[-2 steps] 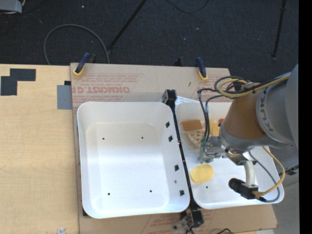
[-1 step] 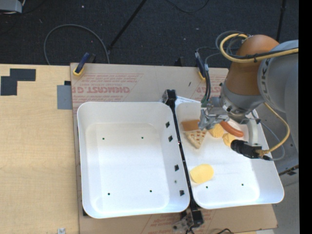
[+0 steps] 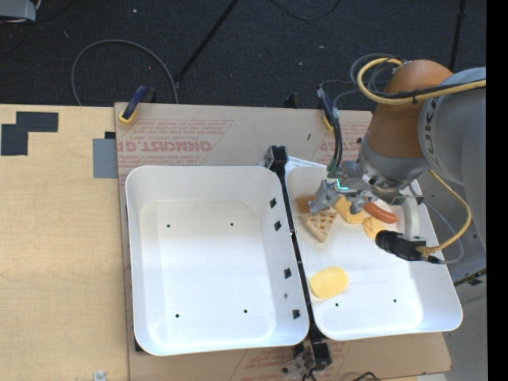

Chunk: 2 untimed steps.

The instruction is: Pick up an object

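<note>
The gripper (image 3: 327, 199), grip unclear, sits among a waffle piece (image 3: 320, 227), sausage (image 3: 379, 211) and yellow disc (image 3: 328, 282).

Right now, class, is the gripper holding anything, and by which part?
It cannot be told. The gripper sits low in the right bin, just above the waffle piece, but no object shows between its fingers.
</note>
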Available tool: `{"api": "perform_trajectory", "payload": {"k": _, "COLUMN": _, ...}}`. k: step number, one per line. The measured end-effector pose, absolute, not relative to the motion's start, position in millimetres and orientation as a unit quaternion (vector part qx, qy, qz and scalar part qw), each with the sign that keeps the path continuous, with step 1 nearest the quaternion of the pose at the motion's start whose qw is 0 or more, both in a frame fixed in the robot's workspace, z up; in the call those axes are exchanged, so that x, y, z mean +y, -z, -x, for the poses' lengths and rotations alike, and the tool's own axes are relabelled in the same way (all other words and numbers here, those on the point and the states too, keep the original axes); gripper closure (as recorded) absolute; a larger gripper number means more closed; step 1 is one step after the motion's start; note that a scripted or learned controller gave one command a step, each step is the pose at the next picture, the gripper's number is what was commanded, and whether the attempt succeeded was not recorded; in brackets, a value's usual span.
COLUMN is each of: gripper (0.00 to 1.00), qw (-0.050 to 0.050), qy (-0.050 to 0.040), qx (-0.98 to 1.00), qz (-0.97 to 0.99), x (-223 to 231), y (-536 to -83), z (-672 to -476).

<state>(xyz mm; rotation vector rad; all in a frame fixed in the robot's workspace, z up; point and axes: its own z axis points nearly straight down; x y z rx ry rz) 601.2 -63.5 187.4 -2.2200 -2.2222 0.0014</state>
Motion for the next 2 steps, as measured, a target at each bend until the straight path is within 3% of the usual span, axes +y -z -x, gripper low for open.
{"api": "perform_trajectory", "payload": {"k": 1, "gripper": 0.0, "qw": 0.002, "qy": -0.0024, "qx": -0.707, "qz": 0.708, "x": -91.1, "y": -83.4, "z": -613.3}}
{"api": "perform_trajectory", "payload": {"k": 2, "gripper": 1.0, "qw": 0.0, "qy": -0.0004, "qx": -0.707, "qz": 0.707, "x": -90.9, "y": -97.6, "z": -615.1}}
